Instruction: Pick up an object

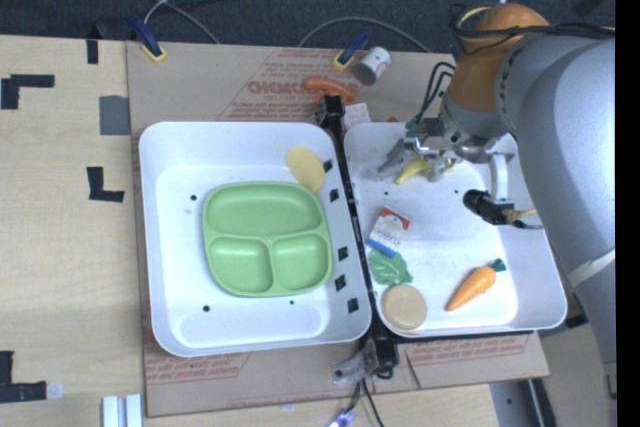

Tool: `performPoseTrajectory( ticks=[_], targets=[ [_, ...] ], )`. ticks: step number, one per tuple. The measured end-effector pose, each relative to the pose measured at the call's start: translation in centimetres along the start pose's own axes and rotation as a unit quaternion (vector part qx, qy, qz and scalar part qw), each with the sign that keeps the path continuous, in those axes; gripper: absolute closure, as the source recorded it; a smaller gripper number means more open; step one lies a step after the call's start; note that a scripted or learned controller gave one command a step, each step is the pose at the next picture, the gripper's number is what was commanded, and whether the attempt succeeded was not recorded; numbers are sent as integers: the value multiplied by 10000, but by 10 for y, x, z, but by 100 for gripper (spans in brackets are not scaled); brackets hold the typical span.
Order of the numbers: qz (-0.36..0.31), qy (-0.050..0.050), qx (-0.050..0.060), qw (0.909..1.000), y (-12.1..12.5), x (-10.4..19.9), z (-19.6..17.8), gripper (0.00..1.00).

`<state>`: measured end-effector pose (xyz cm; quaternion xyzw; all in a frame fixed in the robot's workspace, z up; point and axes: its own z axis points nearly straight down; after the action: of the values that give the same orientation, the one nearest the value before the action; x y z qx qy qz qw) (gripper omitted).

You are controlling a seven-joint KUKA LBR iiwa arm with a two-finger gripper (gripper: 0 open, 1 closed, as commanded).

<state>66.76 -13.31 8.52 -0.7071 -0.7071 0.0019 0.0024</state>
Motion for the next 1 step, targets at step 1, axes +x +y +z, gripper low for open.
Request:
performPoseTrajectory(
  ticks=[1],
  targets=[
    [-5, -12, -26, 10000, 1, 22, 0, 0]
  ],
)
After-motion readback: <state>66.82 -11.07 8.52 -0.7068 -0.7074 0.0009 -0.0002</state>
